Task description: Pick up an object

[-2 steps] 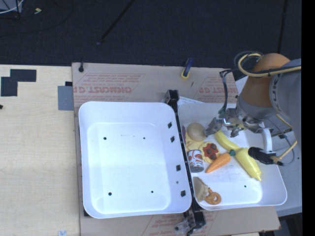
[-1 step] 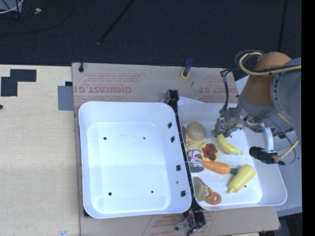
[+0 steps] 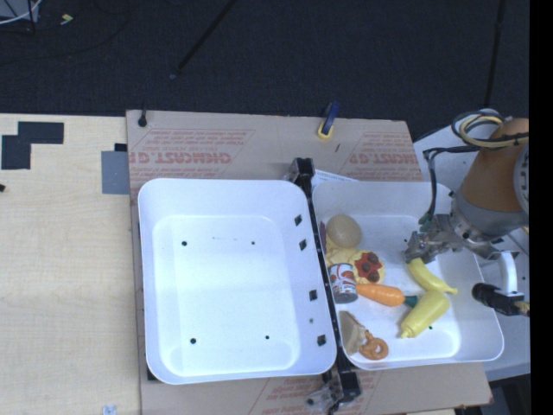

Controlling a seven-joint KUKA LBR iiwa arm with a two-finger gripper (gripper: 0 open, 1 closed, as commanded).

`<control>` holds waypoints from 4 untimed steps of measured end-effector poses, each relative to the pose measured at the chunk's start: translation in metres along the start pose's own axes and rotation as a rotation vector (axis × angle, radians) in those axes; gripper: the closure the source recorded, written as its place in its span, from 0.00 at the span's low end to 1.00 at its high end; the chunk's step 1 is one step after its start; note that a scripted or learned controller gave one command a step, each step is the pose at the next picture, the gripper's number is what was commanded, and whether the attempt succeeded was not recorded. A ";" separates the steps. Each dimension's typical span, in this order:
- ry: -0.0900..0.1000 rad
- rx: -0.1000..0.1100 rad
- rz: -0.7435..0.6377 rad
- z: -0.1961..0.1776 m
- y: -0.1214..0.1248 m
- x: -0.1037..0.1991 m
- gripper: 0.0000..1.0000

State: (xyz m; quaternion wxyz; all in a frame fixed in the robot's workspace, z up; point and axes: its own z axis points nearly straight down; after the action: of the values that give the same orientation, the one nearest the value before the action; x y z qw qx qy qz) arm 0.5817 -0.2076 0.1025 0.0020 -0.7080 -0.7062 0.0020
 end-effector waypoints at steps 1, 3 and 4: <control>-0.004 -0.017 -0.003 0.011 -0.050 0.005 1.00; 0.001 -0.005 -0.008 -0.006 0.006 0.087 1.00; 0.000 -0.022 0.000 0.009 -0.039 0.071 1.00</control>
State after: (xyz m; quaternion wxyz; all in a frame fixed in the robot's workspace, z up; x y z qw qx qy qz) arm 0.5431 -0.1370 0.0935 -0.0060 -0.7080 -0.7061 -0.0058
